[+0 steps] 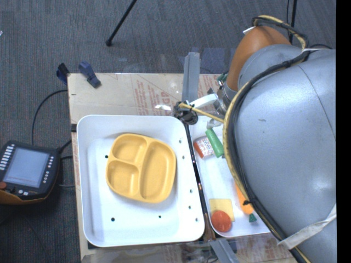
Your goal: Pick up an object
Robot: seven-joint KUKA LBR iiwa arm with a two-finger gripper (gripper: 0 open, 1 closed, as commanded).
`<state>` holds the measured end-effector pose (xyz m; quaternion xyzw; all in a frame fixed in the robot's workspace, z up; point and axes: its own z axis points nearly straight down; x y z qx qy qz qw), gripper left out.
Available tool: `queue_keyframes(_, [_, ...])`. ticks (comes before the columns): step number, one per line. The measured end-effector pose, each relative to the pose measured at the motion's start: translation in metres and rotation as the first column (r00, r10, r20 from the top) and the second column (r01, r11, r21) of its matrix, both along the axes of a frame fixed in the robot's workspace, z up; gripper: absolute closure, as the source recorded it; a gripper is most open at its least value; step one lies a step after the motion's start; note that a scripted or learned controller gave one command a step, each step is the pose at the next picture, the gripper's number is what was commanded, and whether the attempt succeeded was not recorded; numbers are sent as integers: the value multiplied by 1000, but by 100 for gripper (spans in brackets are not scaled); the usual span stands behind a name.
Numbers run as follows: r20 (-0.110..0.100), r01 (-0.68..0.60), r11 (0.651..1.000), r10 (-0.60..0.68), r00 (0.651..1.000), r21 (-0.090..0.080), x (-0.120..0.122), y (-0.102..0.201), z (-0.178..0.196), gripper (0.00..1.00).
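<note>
arm (pixel 290 147) over right bin (pixel 211 175) (mostly)

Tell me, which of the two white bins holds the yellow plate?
The left bin holds the yellow divided plate; the right bin, partly under the arm, holds small toy foods instead.

Honestly nothing readable here. There's red printing on the cardboard sheet (pixel 143 95) under the bins and some print on the small red packet (pixel 203 147), but both are too blurry.
</note>
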<state>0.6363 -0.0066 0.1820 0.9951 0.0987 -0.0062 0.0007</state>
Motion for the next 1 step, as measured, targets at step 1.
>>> queue_keyframes(1, [7, -24, 1000, 24, 1000, 4, -27, 150, 50, 100])
